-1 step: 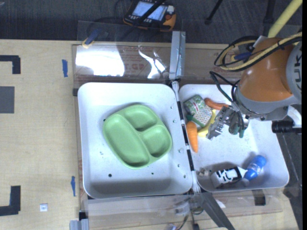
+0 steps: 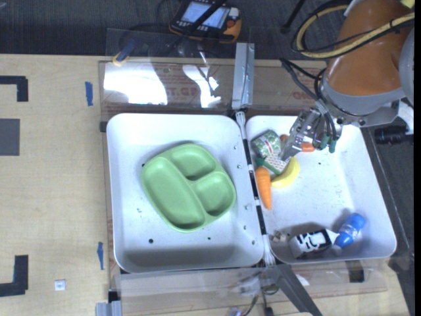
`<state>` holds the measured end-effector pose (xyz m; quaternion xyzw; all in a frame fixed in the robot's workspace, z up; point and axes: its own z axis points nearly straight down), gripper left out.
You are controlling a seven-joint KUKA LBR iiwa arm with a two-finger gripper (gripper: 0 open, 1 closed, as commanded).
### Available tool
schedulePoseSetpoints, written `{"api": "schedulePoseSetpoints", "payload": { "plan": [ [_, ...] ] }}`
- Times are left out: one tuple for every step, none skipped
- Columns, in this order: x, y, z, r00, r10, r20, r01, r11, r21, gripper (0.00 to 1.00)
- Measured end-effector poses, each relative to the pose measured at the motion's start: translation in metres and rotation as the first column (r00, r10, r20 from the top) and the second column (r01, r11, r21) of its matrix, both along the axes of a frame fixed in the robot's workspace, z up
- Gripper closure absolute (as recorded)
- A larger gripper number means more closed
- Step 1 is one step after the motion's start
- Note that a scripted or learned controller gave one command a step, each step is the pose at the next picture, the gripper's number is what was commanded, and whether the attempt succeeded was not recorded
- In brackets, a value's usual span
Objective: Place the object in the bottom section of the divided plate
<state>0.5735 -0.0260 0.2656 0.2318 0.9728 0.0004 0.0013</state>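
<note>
my metal hand (image 2: pixel 294 145) hovers over the glossy yellow banana (image 2: pixel 287 174) in the right bin; its grip i cannot tell; the smooth green divided plate (image 2: pixel 189 186) lies left

Arm (image 2: pixel 368 58): bulky rounded orange band, light grey housing below it. Yellow and black cables loop beside the orange part. Gripper (image 2: pixel 297 142): slim metallic grey fingers, small dark fittings and teal detail at wrist.
</note>
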Motion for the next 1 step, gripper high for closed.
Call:
{"api": "schedulePoseSetpoints", "payload": {
  "plan": [
    [0.0009,0.0376,-0.0194,0.993,0.119,-0.004,-0.119,0.993,0.001,1.0]
  ]
}}
